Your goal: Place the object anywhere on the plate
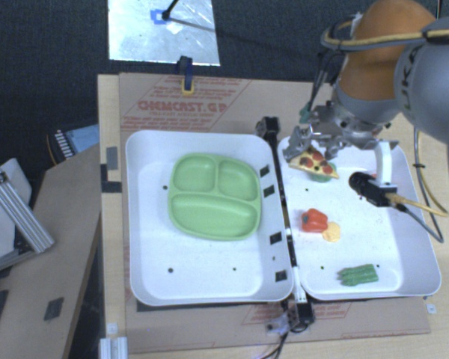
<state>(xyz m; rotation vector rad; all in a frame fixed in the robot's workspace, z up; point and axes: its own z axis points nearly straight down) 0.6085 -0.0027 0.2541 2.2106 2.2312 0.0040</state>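
Gripper (pixel 305 142) closed on a toy pizza slice (pixel 314 164) above the right bin (pixel 415 223), green divided plate (pixel 213 197) in left bin (pixel 146 223), cardboard (pixel 209 99) printed "CHEMCAST"

Red print on the cardboard sheet (pixel 209 96) reads "CHEMCAST" — trailing letters unclear.

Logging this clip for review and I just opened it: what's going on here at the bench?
A grey arm with an orange band reaches in from the right, its end effector down at a toy pizza slice near the back of the right bin. Whether it actually has the slice is not clear. A red pepper, a small yellow piece and a green vegetable also lie in that bin. The green divided plate sits in the left bin with nothing on it yet.
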